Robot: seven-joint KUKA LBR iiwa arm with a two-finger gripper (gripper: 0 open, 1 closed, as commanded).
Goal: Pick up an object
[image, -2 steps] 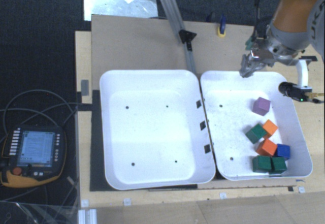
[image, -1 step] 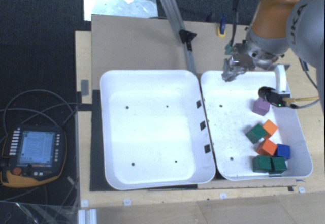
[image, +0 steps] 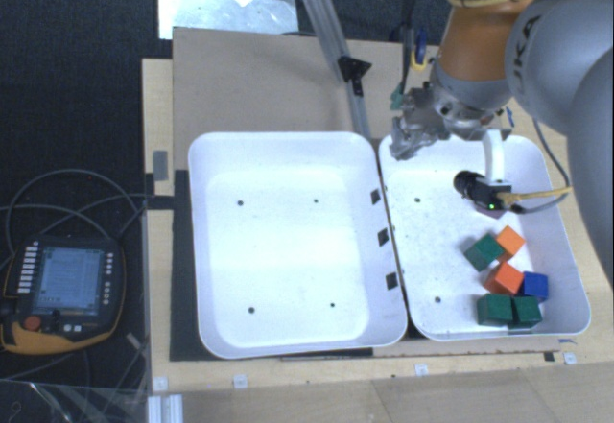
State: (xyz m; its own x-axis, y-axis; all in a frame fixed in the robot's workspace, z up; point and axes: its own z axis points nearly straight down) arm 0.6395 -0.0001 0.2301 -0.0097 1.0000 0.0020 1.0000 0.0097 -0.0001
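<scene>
Six small blocks (image: 506, 277) lay clustered in the near right corner of the right bin (image: 422, 248): two orange, three green and one blue, several touching. The tool (image: 408, 141) hung over that bin's far left corner, well apart from them; whether it was spread or pressed together could not be told. The left bin (image: 206, 220) sat just beside. A teach pendant (image: 65, 289) rested left of the worktop (image: 158, 105)

Robot lab: teach pendant (image: 62, 292), 2 white bins (image: 288, 148).
</scene>
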